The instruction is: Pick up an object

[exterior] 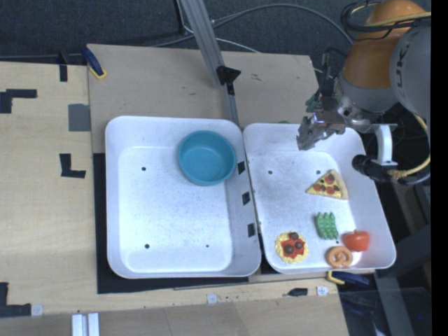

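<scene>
My gripper (pixel 308 140) hangs over the far edge of the right bin (pixel 280 187), with nothing visible between its fingers. In that bin lie a pizza slice (pixel 327 185), a green ridged toy (pixel 326 225), a round yellow pizza (pixel 291 247), a red tomato (pixel 357 240) and an orange ring-shaped pastry (pixel 339 257). The pizza slice is the nearest, a short way toward the front and right of the gripper. A blue bowl (pixel 206 157) sits at the back of the left bin (pixel 140 208).
A grey metal pole (pixel 210 47) slants down from the top and ends between the two bins. Cables run along the far side of the bench. The bench's brown surface (pixel 42 208) stretches out to the left of the bins.
</scene>
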`<action>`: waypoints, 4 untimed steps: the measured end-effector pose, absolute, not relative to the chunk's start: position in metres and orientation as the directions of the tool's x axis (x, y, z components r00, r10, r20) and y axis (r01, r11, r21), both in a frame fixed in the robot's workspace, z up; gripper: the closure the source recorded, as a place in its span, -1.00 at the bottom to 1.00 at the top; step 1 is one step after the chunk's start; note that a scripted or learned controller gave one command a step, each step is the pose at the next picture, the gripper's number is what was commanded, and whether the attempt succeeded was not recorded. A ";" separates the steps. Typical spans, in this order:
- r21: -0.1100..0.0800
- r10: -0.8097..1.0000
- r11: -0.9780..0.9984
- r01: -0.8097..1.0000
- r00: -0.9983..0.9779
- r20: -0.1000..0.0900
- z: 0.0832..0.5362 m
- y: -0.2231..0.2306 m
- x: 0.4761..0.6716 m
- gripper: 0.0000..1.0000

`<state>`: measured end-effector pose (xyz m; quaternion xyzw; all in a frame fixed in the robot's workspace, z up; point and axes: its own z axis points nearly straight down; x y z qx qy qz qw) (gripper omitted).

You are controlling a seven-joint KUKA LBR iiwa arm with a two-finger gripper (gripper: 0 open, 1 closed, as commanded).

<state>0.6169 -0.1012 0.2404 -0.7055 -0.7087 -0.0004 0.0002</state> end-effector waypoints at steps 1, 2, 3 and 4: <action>-0.001 1.000 0.003 1.000 -0.003 0.000 0.228 -0.052 0.623 1.00; -0.001 1.000 0.004 1.000 -0.004 0.001 0.218 -0.002 0.632 1.00; 0.000 1.000 0.004 1.000 -0.004 0.001 0.227 0.043 0.642 1.00; -0.001 1.000 0.005 1.000 -0.005 0.001 0.231 0.096 0.637 1.00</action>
